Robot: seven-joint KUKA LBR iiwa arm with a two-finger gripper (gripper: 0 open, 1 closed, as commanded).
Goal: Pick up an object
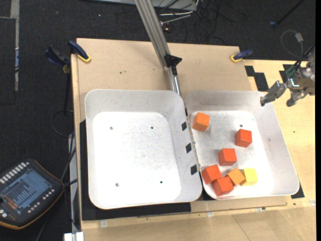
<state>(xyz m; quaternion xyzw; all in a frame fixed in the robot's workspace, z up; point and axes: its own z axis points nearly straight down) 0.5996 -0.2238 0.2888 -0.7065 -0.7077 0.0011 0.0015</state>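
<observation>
Two shallow white plastic bins side by side; right bin (278, 149) holds seven small blocks, four clustered (228, 177) at its near edge. Left bin (95, 149) adjoins it.

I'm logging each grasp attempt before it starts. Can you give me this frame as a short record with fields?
gripper: above the right bin's far right corner, fingers spread, nothing between them
right bin: seven blocks
blocks: orange alone at far left; red and red mid-bin; cluster of four at near edge, one yellow
left bin: white
</observation>
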